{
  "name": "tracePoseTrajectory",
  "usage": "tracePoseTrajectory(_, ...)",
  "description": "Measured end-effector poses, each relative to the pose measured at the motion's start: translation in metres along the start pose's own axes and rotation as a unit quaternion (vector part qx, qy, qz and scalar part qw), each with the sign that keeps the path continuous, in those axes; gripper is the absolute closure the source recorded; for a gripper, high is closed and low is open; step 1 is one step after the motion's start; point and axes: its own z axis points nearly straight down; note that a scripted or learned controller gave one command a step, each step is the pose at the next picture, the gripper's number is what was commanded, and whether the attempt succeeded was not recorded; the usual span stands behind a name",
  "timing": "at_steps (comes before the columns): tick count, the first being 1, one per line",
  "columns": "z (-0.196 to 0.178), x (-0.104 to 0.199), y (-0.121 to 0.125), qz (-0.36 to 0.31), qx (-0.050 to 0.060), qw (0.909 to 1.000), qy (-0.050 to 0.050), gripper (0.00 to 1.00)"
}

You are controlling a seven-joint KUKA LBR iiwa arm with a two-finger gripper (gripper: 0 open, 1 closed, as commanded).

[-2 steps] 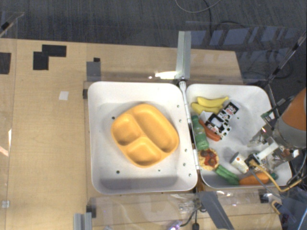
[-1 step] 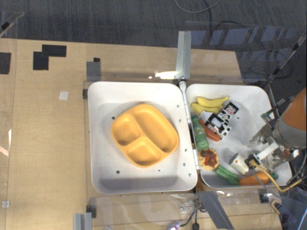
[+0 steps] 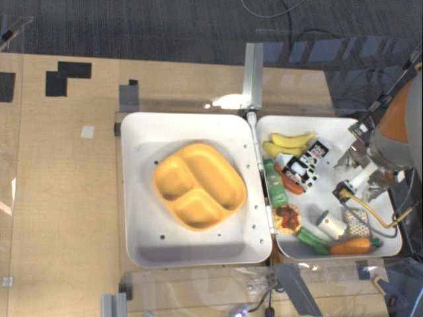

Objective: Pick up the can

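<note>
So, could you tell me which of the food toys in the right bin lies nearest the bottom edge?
The orange carrot, lying along the right bin's bottom wall; the yellow banana lies at the far end.

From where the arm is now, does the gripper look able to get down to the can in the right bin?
Probably yes. The can lies on its side on the bin floor with nothing on top of it, and the gripper is just above and to the right. The carrot and a green vegetable lie close, so room is tight.
</note>
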Motion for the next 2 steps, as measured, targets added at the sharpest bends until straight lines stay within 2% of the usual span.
tracePoseTrajectory(1,-0.0313,0.0045,0.0425,0.182,0.0,0.9833,-0.001,0.0)
tracePoseTrajectory(2,-0.0313,0.0045,0.0425,0.182,0.0,0.9833,-0.001,0.0)
